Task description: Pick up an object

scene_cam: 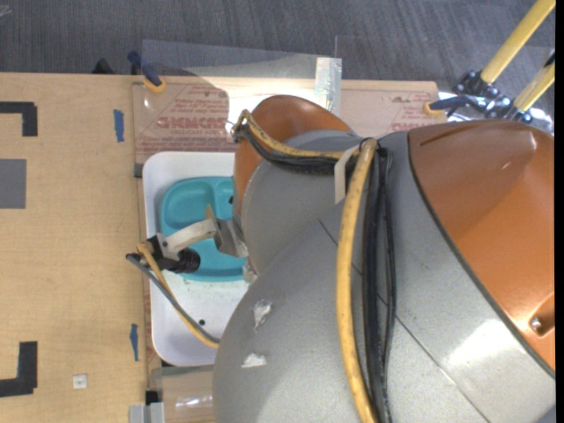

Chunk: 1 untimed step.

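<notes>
tray (pixel 189 203) in bin (pixel 159 170) | arm (pixel 352 280) over bin

The tan worktop (pixel 70 236) carries black corner markings and strips of blue tape. A shallow white bin (pixel 176 324) sits directly on it, touching a clear sheet (pixel 185 113) with red print lying at the bin's far end.

a dark grey carpeted floor (pixel 264 11) runs across the top. below it lies a pale brown wooden tabletop (pixel 66 236) marked with black corner brackets (pixel 22 117), a grey square (pixel 11 183) and strips of blue tape (pixel 118 124). yellow poles (pixel 524 29) slant in at the upper right corner.
</notes>
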{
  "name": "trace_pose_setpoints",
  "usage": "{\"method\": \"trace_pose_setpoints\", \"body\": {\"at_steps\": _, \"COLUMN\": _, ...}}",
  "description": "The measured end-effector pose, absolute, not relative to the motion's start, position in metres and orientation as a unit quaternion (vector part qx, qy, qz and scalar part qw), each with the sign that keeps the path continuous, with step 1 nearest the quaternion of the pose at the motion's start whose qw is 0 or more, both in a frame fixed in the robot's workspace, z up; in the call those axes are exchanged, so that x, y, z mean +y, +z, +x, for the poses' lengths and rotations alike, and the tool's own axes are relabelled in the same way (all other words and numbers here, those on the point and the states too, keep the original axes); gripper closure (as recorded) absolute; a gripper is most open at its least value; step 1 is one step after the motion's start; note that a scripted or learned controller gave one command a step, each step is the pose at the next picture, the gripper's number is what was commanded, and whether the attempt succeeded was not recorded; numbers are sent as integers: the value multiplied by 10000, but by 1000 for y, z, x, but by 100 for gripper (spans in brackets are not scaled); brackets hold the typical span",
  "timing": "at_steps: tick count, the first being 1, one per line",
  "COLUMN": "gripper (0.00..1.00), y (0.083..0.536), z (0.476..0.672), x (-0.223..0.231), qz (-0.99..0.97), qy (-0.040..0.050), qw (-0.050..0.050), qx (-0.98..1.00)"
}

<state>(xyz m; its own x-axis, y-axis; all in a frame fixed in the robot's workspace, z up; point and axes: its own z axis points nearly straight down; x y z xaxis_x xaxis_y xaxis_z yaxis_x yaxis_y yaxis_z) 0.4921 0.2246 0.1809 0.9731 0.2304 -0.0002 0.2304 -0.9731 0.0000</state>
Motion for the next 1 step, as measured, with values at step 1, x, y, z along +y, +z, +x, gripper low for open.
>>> {"method": "trace_pose_setpoints", "body": {"at_steps": 1, "gripper": 100, "y": 181, "z": 478, "x": 225, "qz": -9490, "qy": 23, "qw": 6, "qx": -3154}}
